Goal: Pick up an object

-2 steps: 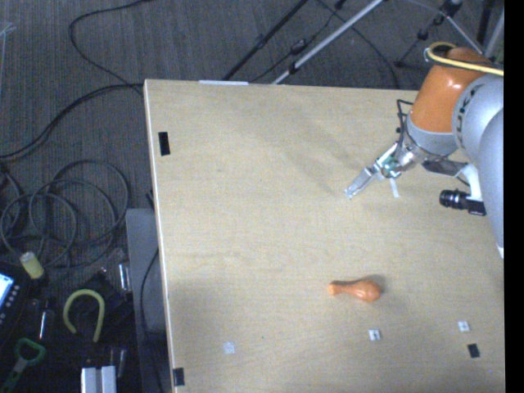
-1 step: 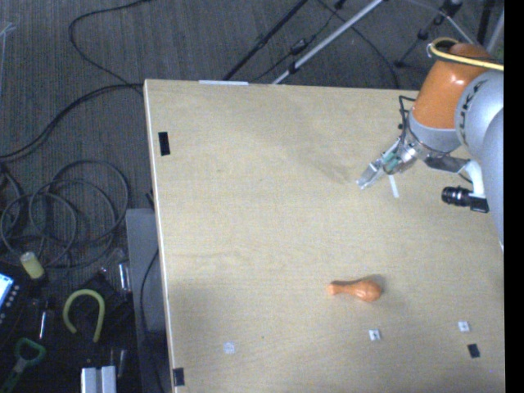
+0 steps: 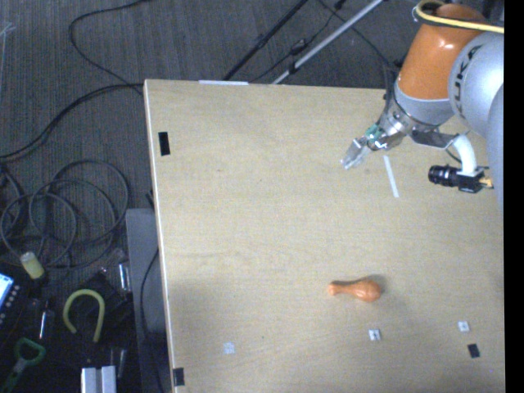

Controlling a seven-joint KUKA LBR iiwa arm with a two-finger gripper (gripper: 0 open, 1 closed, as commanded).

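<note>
An orange, pear-shaped object (image 3: pixel 357 290) lies on its side on the pale wooden bench top (image 3: pixel 262 219), in the lower right part of the view. The gripper (image 3: pixel 355 155) hangs over the upper right part of the bench, well above and behind the orange object and apart from it. The grey arm with its orange band (image 3: pixel 434 60) reaches in from the upper right corner. Nothing shows in the gripper.
A thin white stick (image 3: pixel 391 176) lies just right of the gripper. A black fitting (image 3: pixel 453 176) juts from the arm. Small white and black markers (image 3: pixel 374 334) dot the bench's front right. Cables and tools (image 3: pixel 74 219) lie on the floor to the left.
</note>
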